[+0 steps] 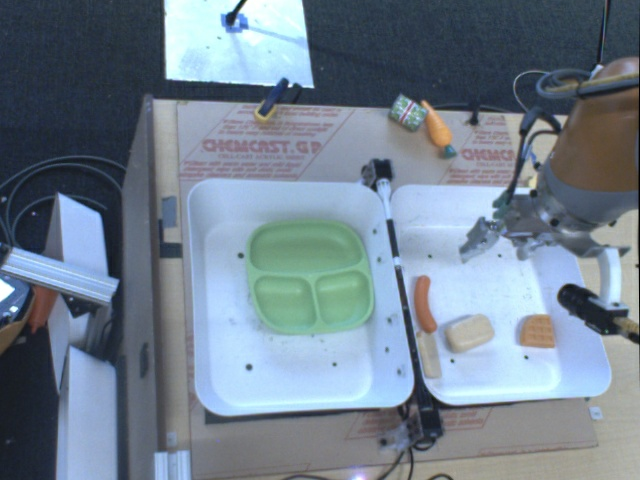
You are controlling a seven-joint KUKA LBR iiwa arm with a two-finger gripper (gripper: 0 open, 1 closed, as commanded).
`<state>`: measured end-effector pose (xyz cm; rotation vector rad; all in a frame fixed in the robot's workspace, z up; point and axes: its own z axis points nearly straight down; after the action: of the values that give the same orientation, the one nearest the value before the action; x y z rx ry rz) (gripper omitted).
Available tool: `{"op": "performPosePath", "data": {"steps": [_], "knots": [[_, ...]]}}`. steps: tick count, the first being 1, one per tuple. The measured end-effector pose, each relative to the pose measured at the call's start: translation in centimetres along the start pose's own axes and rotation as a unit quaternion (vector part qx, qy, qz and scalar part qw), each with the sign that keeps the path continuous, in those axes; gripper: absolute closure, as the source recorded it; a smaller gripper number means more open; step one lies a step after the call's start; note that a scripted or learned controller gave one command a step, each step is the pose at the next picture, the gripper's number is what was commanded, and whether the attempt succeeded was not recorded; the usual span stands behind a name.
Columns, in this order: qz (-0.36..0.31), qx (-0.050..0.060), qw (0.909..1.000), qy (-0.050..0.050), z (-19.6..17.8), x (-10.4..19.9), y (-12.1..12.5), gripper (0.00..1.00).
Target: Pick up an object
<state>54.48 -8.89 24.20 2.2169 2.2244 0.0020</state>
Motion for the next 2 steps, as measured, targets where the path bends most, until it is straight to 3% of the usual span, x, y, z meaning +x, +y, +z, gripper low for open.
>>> {"op": "performPosePath", "data": {"steps": [1, 2], "knots": [[0.001, 0.002, 1.0, 0.0, 15.0, -0.6, -2.6, 0.0], [0.0, -0.002, 1.0, -0.001, 9.6, -2.6, 10.0, 0.0]]}}
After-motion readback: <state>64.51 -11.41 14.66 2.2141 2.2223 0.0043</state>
